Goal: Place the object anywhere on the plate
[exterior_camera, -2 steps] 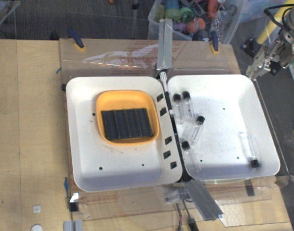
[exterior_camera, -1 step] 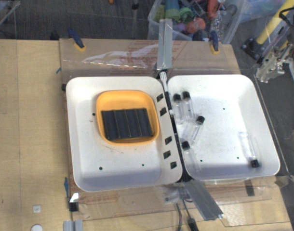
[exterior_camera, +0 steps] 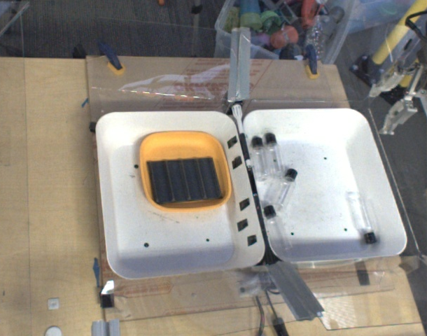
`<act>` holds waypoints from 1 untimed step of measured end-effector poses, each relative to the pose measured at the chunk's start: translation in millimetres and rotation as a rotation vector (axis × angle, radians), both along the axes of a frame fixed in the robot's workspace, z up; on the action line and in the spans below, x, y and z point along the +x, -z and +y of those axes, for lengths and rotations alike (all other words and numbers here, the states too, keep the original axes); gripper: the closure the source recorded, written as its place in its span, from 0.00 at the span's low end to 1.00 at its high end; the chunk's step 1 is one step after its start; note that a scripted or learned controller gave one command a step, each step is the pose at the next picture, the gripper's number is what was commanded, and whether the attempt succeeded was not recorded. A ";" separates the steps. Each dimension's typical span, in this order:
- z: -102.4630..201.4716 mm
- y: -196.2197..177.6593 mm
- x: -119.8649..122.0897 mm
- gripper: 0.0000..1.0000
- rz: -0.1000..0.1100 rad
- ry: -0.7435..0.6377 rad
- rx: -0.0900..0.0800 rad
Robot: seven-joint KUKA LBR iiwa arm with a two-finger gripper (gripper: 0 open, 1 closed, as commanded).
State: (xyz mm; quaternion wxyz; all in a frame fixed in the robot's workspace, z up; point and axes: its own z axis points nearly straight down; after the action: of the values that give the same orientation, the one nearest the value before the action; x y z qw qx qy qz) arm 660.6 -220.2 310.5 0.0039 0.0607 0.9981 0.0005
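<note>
An orange plate [exterior_camera: 152, 148] sits in the left bin [exterior_camera: 119, 208], and a black ribbed block [exterior_camera: 184, 179] lies flat on it. Several clear vials with black caps lie in the right bin [exterior_camera: 325, 138]. Two of them [exterior_camera: 264, 152] are side by side near the divider, another [exterior_camera: 283, 185] is just below them, and one [exterior_camera: 360, 219] lies alone near the front right corner. My gripper [exterior_camera: 401, 114] hangs outside the right bin, beyond its far right corner, away from the vials and the plate.
A metal divider [exterior_camera: 240, 166] with black tabs separates the two bins. A clear tub of colourful toys [exterior_camera: 290, 9] stands behind the bench. Blue clamps [exterior_camera: 113, 60] hold a plastic sheet at the back edge.
</note>
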 end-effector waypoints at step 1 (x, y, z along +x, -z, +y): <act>-1.9 41.8 2.2 0.00 0.004 0.006 0.002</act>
State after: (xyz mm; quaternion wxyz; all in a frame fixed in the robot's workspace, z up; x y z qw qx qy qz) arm 662.7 -222.1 268.7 0.0017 0.0636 0.9980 0.0014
